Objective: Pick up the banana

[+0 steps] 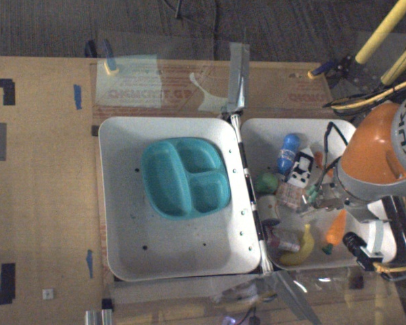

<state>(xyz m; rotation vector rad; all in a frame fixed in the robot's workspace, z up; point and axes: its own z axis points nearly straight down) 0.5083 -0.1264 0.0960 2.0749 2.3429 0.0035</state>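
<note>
orange-banded arm (372, 156) reaches over the right bin (257, 137) from the right, and its gripper (318, 198) hangs low among the clutter there, just above and to the right of the banana (302, 248). whether the gripper is spread or closed cannot be told, since the wrist and the jumble of things hide its tips, and nothing can be seen held in it.

the banana lies near the right bin's front wall, curved and yellow, apart from the gripper. beside the banana, to its right, an orange carrot-shaped toy (335, 227) lies tilted. above the banana sits a clear packet (291, 195), and further up a green ball (268, 182) at the banana's upper left. well above the banana a blue bottle (287, 153) lies, with a black-and-white box (300, 170) just beside it.

far to the banana's left, the left bin (122, 249) holds a teal divided plate (187, 177), lying flat in its upper middle.
</note>
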